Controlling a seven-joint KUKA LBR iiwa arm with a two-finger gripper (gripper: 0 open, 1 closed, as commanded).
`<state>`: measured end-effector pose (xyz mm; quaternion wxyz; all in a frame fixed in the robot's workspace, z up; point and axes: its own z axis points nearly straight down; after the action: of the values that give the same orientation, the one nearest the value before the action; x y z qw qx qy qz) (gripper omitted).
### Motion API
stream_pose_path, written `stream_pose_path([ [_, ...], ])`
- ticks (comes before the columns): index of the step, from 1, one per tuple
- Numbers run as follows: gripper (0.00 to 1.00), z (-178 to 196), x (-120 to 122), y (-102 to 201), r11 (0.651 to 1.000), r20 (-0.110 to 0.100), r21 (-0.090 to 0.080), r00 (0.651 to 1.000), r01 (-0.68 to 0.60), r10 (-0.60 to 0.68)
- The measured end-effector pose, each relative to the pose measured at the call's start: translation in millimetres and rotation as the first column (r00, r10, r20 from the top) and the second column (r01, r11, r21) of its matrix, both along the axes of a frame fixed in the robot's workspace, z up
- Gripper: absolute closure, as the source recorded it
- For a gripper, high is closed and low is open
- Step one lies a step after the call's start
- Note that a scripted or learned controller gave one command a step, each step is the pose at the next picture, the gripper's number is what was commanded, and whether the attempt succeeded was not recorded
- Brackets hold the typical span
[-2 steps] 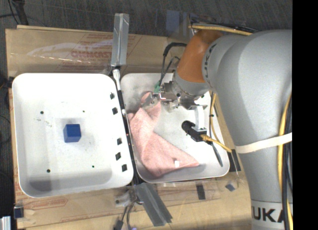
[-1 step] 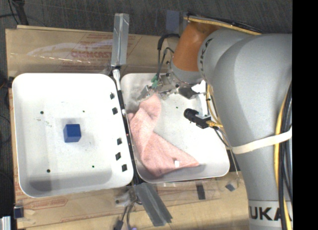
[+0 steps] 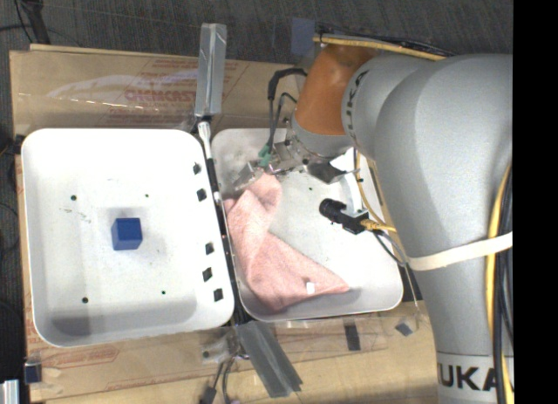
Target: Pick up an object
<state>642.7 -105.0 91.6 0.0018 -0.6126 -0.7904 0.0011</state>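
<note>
Cloth (image 3: 266,236) lies slantwise in the right bin (image 3: 307,210) — its upper end just below the gripper (image 3: 272,160), long axis running down-right; whether the gripper is clenched I cannot tell.

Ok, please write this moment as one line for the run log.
claw: at top end of pink cloth | cloth: spread in right bin | blue cube: alone in left bin
</note>
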Motion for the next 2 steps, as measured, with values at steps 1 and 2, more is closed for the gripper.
stream_pose_path([
  [1,0.00,0.1,-37.6,1.8,1.000,0.001,0.000,1.000,-0.003,0.003],
  [2,0.00,0.1,-76.7,-26.8,1.000,0.002,0.000,1.000,-0.008,0.008],
])
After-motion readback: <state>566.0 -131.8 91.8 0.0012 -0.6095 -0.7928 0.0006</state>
